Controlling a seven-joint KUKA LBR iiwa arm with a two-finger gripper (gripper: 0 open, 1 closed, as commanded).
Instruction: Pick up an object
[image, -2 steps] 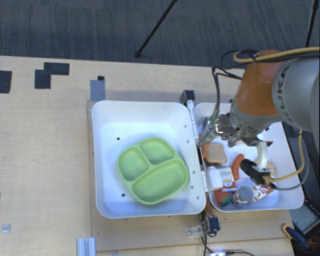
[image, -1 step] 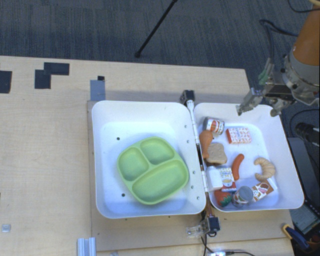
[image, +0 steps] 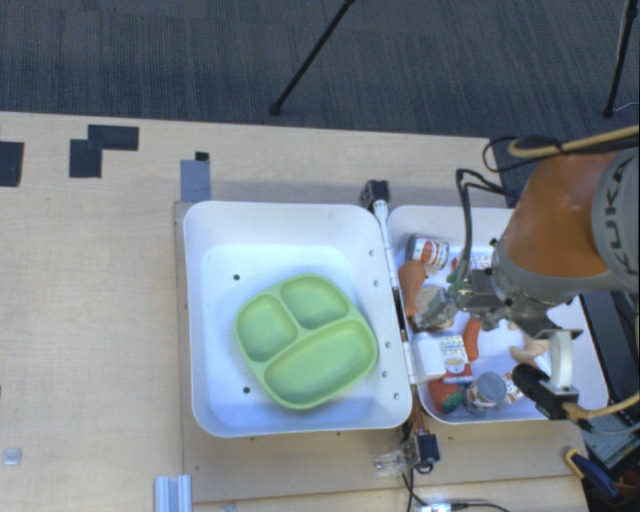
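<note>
The arm's jaws (image: 447, 308), their opening impossible to tell, hang over the right bin (image: 432, 402) of small clutter: a carrot (image: 412, 278), a can (image: 430, 250). The left bin (image: 200, 300) holds a green divided plate (image: 305, 340).

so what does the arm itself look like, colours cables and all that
The arm is a thick rounded body with a broad orange band, grey above and below it. A partly visible dark letter sits on the grey section at the upper right. A yellowish cable and thin black cables loop along it. The gripper at its end is dark metal and small beside the bulky wrist.
</note>
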